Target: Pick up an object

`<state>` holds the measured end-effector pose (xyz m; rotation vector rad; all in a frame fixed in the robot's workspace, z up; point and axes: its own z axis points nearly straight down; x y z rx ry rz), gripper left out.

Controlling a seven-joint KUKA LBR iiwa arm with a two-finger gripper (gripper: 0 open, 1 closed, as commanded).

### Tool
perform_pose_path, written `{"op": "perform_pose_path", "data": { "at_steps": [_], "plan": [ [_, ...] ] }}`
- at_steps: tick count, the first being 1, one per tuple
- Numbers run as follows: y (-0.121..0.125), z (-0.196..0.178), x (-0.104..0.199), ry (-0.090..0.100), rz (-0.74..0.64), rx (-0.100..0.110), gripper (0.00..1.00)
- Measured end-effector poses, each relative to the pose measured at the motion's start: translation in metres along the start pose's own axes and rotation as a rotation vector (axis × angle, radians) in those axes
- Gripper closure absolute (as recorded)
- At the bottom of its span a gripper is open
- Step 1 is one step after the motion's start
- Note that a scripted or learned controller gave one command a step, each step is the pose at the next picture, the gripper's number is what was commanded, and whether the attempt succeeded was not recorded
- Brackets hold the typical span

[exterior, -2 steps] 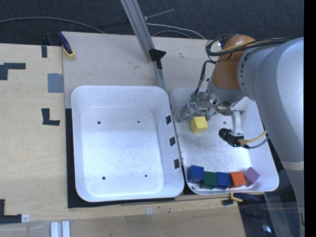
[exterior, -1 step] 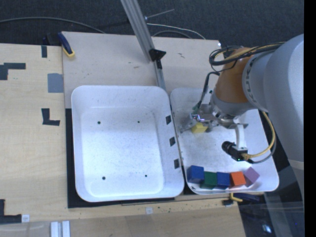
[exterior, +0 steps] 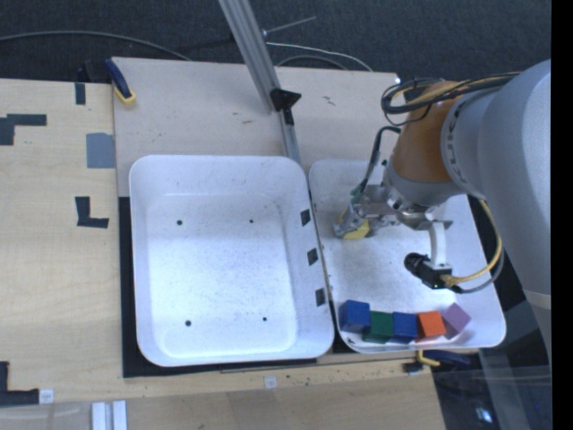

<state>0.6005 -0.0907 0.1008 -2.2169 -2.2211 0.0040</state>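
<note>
Over the right bin [exterior: 483,325] you can see the gripper [exterior: 355,225] reaching down near the bin's upper left part, with a small yellow object [exterior: 358,232] right at its fingertips; whether the fingers are apart or clamped on that object you cannot tell from this angle. Along the right bin's near edge you have a row of blocks touching one another: a blue block [exterior: 355,313], a green block [exterior: 381,323], another blue block [exterior: 405,325], an orange block [exterior: 431,323] and a purple block [exterior: 456,317]. To your left sits the left bin [exterior: 148,240], side by side with the right one.
</note>
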Motion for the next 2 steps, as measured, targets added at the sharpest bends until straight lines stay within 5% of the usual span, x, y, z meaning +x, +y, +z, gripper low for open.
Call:
{"op": "perform_pose_path", "data": {
  "at_steps": [1,2],
  "plan": [
    [0.052,-0.096,0.074,0.002,-0.007,-0.013,1.0],
    [0.026,-0.116,0.143,0.003,-0.007,-0.003,1.0]
  ]
}}
